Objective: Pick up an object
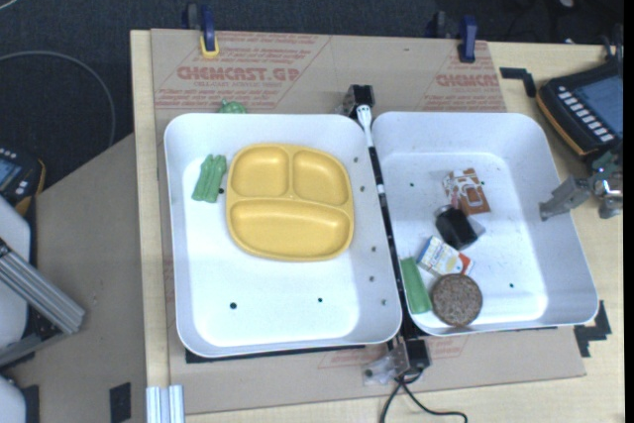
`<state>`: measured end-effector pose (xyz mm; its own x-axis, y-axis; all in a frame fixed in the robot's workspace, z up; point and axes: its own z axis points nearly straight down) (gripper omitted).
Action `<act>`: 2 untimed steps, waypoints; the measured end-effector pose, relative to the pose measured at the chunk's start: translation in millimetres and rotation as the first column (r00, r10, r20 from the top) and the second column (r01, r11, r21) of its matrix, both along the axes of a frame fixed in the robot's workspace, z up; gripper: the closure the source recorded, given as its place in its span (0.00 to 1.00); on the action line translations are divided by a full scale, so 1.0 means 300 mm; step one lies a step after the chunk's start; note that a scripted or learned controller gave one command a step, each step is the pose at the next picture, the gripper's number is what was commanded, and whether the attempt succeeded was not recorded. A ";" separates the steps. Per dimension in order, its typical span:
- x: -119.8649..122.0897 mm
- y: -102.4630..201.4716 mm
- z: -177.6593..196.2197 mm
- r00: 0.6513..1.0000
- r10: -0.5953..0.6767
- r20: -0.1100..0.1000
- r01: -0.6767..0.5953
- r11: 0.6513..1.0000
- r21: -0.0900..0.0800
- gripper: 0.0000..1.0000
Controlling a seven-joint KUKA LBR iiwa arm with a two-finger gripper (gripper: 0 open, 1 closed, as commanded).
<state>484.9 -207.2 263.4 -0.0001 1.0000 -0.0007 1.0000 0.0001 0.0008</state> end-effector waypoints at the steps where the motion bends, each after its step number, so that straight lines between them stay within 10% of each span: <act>1: 0.002 -0.001 0.036 1.000 0.001 0.003 -0.001 1.000 -0.002 1.00; 2: 0.100 -0.009 -0.104 1.000 0.002 -0.004 -0.002 1.000 0.002 1.00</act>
